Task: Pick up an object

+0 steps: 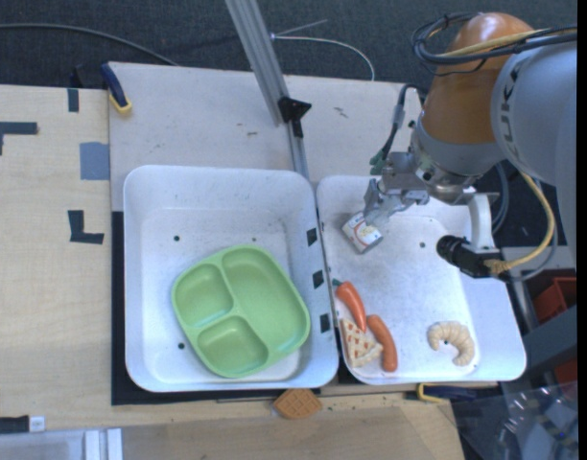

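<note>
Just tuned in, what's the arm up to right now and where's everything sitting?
The arm reaches into the right bin with its tool down at the bin's far left area, right over a small white packet. Whether the packet is actually gripped can't be told from this view. Nearer the front of that bin lie a carrot, a sausage, a waffle-like piece and a croissant. The left bin has a green divided plate.
</note>
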`<state>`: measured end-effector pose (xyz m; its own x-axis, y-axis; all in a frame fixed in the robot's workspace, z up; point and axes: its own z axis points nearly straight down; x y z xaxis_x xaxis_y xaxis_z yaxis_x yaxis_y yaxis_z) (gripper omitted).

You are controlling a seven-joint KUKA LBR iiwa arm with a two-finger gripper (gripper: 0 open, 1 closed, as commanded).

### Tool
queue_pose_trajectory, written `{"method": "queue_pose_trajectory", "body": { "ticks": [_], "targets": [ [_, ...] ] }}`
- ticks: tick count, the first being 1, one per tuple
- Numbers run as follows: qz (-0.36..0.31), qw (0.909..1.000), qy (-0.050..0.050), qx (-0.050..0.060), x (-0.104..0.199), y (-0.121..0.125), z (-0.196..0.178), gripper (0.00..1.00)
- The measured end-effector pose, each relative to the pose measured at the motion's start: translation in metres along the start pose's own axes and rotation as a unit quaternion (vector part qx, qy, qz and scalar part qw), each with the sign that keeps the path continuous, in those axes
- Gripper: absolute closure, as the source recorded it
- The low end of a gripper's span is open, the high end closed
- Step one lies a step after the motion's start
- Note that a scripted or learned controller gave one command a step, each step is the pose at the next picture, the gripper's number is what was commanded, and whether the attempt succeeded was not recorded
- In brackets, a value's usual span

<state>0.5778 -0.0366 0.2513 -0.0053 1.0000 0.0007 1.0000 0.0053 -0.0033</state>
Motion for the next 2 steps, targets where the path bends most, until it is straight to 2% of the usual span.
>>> {"method": "queue_pose_trajectory", "body": {
  "ticks": [2],
  "targets": [
    [-0.001,1.0,0.0,-0.001,0.112,0.024,-0.001,1.0]
  ]
}}
